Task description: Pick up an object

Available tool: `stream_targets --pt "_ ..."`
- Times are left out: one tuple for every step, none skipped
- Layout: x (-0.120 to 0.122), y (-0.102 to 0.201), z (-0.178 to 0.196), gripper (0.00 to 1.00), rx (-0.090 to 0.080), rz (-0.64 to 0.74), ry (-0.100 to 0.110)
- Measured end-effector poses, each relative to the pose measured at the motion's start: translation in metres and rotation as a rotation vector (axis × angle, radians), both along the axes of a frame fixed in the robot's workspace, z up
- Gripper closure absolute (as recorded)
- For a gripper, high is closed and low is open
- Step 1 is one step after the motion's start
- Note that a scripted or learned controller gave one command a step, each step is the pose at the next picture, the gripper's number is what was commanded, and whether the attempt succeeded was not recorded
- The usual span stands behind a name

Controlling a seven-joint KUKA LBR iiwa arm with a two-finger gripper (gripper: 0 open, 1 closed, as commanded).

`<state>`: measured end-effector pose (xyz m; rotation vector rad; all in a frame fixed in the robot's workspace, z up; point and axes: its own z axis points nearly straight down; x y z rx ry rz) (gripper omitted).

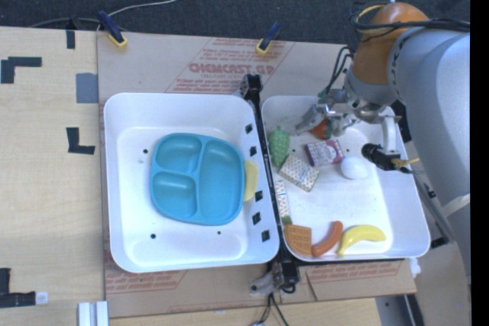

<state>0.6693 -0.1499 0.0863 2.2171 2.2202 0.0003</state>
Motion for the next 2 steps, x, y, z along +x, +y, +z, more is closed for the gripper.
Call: stream_targets --pt "0.0 -0.036 0.0 0.0 0.0 0.0 -0.001" --pt "-0.063 -0.048 0.001 0.0 0.0 -0.001 -0.001"
